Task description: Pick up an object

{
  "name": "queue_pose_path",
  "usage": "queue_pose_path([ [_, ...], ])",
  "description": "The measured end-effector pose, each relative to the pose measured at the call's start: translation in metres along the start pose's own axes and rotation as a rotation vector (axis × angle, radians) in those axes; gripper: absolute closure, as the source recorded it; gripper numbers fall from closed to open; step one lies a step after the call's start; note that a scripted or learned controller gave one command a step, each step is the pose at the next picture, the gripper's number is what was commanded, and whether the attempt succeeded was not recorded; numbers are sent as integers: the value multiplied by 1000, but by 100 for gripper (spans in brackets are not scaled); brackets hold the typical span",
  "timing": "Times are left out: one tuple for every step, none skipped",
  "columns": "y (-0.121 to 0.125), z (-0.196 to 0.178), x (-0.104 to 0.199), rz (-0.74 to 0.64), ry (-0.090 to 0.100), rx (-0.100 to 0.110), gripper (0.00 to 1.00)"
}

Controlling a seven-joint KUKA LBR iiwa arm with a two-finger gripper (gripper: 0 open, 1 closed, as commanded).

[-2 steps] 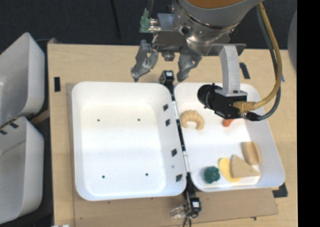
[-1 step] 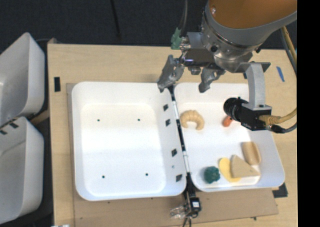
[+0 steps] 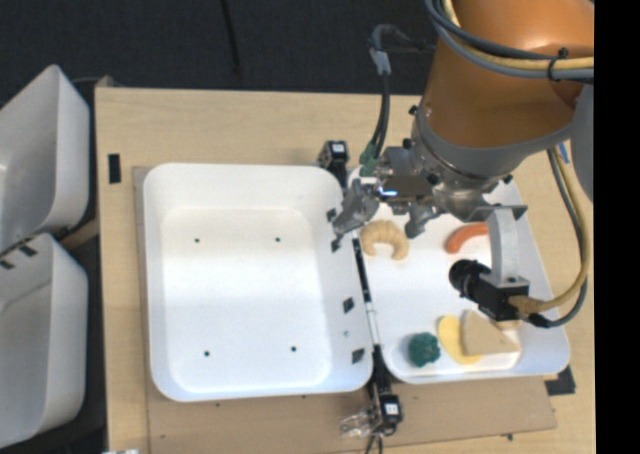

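Jaws open, just above croissant (image 3: 386,239).

Left bin (image 3: 240,282) floor open; croissant (image 3: 386,239), broccoli (image 3: 423,347) crowd right bin (image 3: 545,347).

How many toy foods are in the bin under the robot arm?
4: a croissant by the divider, an orange piece right of it, a green lump and a yellow wedge near the front. The arm may hide more.
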State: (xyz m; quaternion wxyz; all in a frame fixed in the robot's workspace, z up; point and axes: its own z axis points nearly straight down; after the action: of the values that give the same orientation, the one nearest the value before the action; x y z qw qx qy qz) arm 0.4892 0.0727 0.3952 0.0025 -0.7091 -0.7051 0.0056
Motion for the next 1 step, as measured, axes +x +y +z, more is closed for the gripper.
queue_pose_path([
  [56, 7, 67, -11, 4, -14, 0],
])
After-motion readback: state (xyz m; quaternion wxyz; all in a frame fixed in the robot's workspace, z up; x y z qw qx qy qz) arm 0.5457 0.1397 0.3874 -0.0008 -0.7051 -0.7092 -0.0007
